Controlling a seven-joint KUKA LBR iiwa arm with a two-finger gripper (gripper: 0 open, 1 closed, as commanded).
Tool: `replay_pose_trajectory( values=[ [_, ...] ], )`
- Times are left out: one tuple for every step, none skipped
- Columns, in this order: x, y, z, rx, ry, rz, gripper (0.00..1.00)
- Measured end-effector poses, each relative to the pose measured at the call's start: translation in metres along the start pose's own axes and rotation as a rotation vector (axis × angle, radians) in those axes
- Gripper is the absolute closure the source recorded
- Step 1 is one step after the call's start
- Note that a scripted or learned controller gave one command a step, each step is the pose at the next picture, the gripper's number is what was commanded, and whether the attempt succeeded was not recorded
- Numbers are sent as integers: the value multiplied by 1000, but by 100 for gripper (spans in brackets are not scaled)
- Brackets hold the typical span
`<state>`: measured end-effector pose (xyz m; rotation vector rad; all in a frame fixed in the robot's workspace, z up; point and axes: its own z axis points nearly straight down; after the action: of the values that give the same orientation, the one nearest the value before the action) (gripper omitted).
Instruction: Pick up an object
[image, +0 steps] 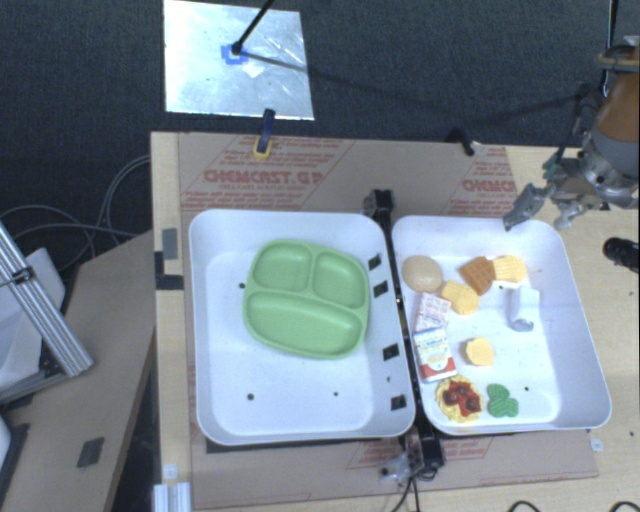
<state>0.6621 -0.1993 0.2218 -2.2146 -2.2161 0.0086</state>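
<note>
Nothing picked yet. Gripper is seen at the far right edge of the right bin, above the rim; fingers spread open, nothing held. Candidate objects lie untouched in that bin: bread roll, yellow block. Descent and grasp remain.

A pale green divided plate sits in the white left bin. The white right bin holds a tan bun, yellow pieces, a red-and-white packet and dark green leaves (beside a red-and-yellow item).
</note>
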Motion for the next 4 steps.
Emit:
replay_pose_trajectory(
  values=[
    [1, 3, -8, -12, -3, -3, 0],
    [3, 1, 54, -8, -2, -2, 0],
    [10, 9, 111, -10, -2, -6, 0],
    [10, 12, 135, -18, -5, -7, 0]
  ],
)
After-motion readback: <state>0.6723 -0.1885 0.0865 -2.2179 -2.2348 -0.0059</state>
